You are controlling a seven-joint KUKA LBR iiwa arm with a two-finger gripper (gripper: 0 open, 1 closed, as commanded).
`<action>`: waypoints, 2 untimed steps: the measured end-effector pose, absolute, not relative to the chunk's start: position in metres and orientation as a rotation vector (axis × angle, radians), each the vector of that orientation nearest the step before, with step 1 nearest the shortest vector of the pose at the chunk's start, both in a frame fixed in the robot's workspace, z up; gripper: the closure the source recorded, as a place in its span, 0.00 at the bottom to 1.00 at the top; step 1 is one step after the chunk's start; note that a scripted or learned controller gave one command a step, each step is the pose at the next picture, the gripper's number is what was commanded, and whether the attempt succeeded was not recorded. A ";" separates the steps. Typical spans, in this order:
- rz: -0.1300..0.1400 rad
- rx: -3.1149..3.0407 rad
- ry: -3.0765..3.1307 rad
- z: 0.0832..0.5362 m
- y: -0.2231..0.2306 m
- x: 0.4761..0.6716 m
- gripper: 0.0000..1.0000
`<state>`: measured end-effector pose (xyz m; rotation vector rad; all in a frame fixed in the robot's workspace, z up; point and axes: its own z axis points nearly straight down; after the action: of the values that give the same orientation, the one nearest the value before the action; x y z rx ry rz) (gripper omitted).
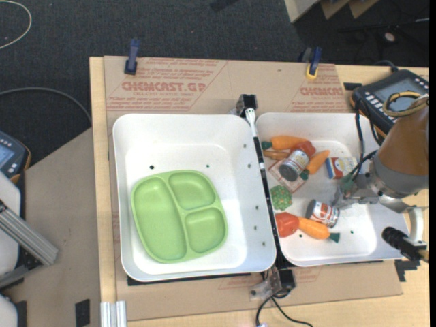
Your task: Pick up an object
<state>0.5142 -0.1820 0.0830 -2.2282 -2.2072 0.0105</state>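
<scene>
Broadly, the counter [204, 80] is a tan sheet printed with red lettering, held at its far edge by a blue clamp [131, 54] and a yellow-and-blue clamp [313, 61]. On it sit two shallow white bins side by side. The left bin [136, 142] holds a green divided plate [178, 214] with three compartments, lying toward the near left of that bin. The right bin [354, 244] carries a clutter of small things. The arm [405, 155] reaches in from the right, its orange band over the right bin's far right side. Its end effector [343, 195] hangs low over the right bin, just right of a small can [322, 212] with a red label that lies on its side; whether its fingers are spread or pressed together cannot be told. Near the bin's far left lie an orange carrot [289, 142] and a grey tin [293, 165]. A green broccoli piece [281, 197] sits by the left wall. Another carrot [315, 230] and a red piece [287, 223] lie at the near side, just below the small can.
</scene>
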 end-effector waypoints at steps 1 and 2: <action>-0.017 -2.211 -2.239 0.191 -0.062 0.512 1.00; -0.015 -2.208 -2.239 0.270 0.047 0.479 1.00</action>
<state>0.4794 0.0466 0.2704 -2.2076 -2.2386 -0.0154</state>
